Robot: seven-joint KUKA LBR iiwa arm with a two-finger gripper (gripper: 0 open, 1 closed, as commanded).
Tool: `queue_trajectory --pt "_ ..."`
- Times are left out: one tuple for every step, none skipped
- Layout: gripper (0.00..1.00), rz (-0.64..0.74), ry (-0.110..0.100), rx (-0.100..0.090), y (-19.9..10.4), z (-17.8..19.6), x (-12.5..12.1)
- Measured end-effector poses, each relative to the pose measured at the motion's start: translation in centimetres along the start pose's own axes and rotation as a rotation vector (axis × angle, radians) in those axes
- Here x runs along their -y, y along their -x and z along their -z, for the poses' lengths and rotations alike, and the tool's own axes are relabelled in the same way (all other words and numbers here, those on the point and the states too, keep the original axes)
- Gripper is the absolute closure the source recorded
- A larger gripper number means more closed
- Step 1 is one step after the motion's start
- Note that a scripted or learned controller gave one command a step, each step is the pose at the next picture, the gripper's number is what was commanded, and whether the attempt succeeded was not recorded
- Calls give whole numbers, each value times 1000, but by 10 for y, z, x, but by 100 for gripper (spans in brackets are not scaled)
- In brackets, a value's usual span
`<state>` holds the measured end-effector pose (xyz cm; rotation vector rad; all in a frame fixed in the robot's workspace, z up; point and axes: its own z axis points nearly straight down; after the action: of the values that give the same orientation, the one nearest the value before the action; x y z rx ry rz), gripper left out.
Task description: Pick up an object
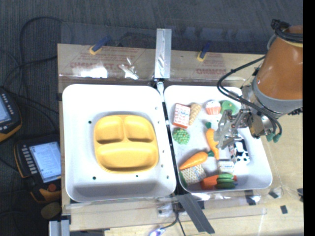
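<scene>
1. Sitting in the left bin (74,132), a yellow divided tray (126,142) lies flat.
2. The right bin (263,173) holds toy food; an orange carrot (211,139) with a green tip lies near its middle.
3. The tool (227,132) hangs just beside that carrot.

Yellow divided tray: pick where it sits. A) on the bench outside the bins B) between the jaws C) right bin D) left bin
D: the yellow divided tray lies flat in the left bin, apart from the toy food in the right bin.
</scene>
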<state>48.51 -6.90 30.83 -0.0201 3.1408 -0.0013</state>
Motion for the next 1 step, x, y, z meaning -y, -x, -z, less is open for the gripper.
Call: queue_trajectory --pt "100 -173 2 -2 18 -30 -56"
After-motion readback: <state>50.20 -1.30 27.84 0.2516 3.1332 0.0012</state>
